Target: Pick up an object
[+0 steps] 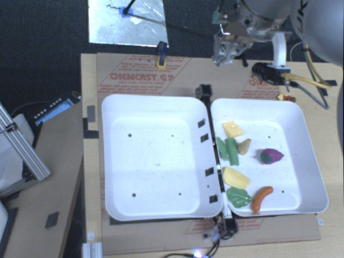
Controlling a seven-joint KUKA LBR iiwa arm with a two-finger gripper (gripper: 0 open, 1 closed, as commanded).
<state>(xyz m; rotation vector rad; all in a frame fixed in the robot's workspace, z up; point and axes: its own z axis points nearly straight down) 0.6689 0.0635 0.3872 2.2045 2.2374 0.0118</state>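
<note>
The gripper (pixel 224 51) hangs high above the right bin (pixel 301 123) (finger state cannot be told), carrying nothing visible; the sausage (pixel 262 198) and other toys lie unpicked.

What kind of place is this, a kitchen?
Probably a robot lab, not a kitchen: a robot arm hangs over two white bins on a bench, and the food looks like small toy pieces.

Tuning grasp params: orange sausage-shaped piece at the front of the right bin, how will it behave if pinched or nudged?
The orange sausage looks rounded and slightly curved, so it may roll or pivot when nudged. Its smooth, toy-like surface hints at something light and a bit slippery, probably stiff. It lies right beside the green leafy piece, so a push could shift both. The gripper hangs above the bench behind the right bin.
</note>
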